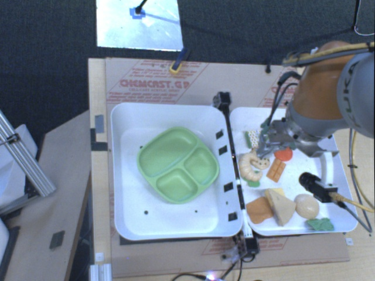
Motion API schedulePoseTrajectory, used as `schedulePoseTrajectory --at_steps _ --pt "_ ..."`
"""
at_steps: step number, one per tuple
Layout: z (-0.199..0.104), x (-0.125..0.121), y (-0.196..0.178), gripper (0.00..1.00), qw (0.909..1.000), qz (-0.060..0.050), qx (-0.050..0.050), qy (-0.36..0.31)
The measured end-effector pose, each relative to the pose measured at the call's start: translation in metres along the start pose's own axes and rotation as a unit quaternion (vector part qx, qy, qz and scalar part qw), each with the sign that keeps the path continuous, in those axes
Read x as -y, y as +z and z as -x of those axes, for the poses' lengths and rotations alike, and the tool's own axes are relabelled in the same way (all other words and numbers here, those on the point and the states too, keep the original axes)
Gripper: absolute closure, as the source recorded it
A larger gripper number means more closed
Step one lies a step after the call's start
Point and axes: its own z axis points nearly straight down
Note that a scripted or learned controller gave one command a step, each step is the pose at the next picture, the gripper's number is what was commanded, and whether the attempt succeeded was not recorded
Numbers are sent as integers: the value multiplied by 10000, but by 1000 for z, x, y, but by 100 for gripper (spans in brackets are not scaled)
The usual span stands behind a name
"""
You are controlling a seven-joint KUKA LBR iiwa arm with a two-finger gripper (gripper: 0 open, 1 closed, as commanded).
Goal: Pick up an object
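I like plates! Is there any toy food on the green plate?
No. The green divided plate sits bare in the left bin; the toy food lies in the right bin.

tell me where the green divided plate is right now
The green three-compartment plastic plate lies in the middle of the left shallow white bin, across the divider from the toy foods in the right bin.

Red print, seemingly "CHEMCAST G P", upside down on the brown cardboard sheet (153, 78) behind the bins
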Motion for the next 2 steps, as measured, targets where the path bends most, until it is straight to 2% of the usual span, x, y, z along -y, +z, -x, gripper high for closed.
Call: schedulePoseTrajectory --at_steps 2 --pt "-120 -25 -7 100 10000 5 -4 -4"
